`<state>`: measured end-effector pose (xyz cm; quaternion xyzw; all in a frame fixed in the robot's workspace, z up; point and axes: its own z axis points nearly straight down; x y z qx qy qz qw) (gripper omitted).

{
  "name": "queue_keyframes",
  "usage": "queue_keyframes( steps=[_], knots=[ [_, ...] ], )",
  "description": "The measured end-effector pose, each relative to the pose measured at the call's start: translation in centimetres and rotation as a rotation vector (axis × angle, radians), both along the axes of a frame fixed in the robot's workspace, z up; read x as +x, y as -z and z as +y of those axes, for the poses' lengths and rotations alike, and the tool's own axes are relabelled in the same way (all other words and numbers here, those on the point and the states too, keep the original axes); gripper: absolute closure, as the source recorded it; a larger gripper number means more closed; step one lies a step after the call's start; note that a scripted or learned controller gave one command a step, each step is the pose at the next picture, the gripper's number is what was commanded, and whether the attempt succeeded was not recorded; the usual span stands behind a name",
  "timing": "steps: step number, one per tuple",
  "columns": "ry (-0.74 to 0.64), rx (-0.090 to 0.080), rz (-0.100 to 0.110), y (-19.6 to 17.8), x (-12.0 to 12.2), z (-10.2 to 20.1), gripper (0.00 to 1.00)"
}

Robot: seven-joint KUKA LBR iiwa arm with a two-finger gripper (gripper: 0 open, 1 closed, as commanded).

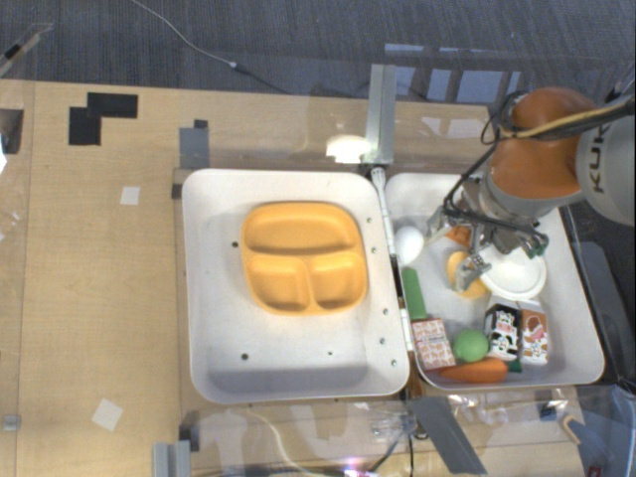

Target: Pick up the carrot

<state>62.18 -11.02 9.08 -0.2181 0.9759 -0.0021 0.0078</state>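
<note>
The carrot (478,371) is orange and lies flat along the front wall of the right bin (584,351), just below a green ball (471,345). My gripper (481,254) hangs from the orange-banded wrist over the middle of the right bin, above a yellow piece (463,274) and beside a white bowl (517,276). It is well behind the carrot and apart from it. Nothing of the carrot is between the gripper's parts.
The left bin (214,296) holds a yellow divided plate (301,256). The right bin also holds a white egg (408,241), a green stick (411,291), a pink box (431,343), a cow-print carton (504,331) and a red carton (535,334).
</note>
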Motion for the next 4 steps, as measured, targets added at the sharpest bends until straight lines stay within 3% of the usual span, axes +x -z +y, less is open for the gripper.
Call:
queue_keyframes(
  steps=[1, 2, 3, 4],
  knots=[
    [-0.001, 0.0, -0.017, -1.6, 0.5, 0.1, 1.0],
    [-0.001, 0.0, -0.017, -1.6, 0.5, 0.1, 0.0],
    [0.022, 0.001, -0.004, -0.2, 3.7, -0.3, 0.0],
    [-0.052, -0.002, 0.0, -0.1, -2.5, -2.2, 0.0]
  ],
)
